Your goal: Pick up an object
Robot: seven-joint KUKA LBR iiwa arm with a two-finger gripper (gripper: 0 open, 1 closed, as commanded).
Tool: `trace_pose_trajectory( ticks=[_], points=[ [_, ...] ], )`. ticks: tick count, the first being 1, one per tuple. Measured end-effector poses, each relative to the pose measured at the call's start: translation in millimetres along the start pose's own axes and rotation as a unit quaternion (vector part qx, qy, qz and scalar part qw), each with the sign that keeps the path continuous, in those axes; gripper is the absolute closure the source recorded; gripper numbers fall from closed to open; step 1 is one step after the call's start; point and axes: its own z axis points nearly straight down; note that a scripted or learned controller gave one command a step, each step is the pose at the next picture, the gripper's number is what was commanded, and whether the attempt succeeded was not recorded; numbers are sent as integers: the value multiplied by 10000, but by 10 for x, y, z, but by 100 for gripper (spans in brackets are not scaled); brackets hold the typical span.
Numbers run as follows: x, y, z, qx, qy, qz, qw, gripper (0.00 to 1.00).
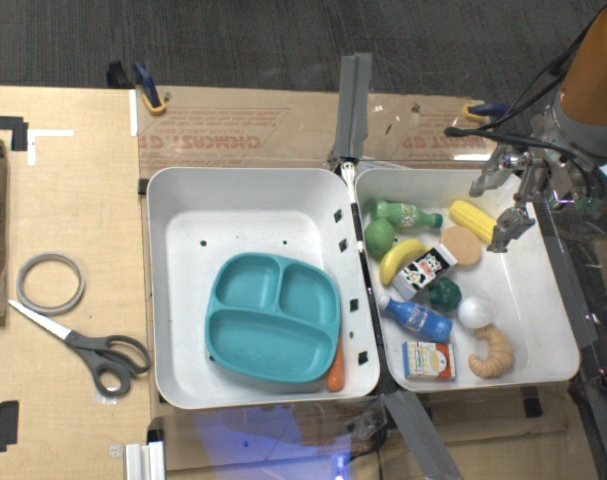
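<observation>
My gripper (499, 202) hangs above the back right of the right bin (553, 298), open, with nothing between its fingers. A yellow corn cob (472, 219) lies just left of the lower fingertip (510, 225). Around it lie a tan bun (464, 249), a green bottle (409, 213), a lime (380, 235), a banana (400, 259), a black-and-white carton (425, 271), a dark green piece (445, 294), a blue bottle (418, 318), a white ball (474, 312), a croissant (491, 353) and a small box (428, 360).
The left bin (183, 218) holds a teal divided plate (275, 318) with a carrot (335, 371) at its right edge. On the bench to the left lie scissors (88, 348) and a tape roll (50, 281). Cables (528, 98) trail behind the arm.
</observation>
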Motion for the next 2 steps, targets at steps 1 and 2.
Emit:
trace_pose_trajectory(
  ticks=[1,2],
  points=[
    [-245,-131,974,-2,6,329,9995,0],
    [-631,-350,1577,6,-48,632,9980,0]
  ],
)
